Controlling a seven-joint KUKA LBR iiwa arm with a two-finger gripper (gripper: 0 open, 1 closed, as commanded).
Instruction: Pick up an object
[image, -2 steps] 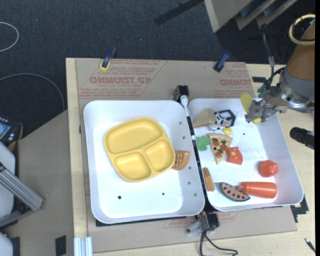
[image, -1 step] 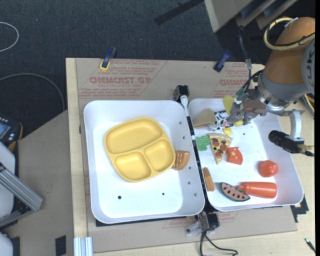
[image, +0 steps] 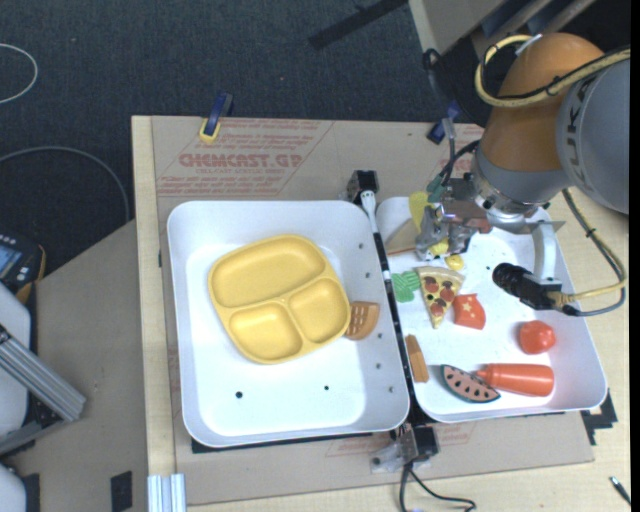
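glossy yellow plastic tray, smooth white bins

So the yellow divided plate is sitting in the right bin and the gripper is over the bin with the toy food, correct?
Not quite. The camera view shows the yellow divided plate in the left bin, not the right one. The rest holds: the gripper is over the right bin with the toy food.

Bright even overhead light, soft shadows, slight blur

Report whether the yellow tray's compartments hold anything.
Empty. The yellow tray lies flat in the left bin, all three compartments bare.
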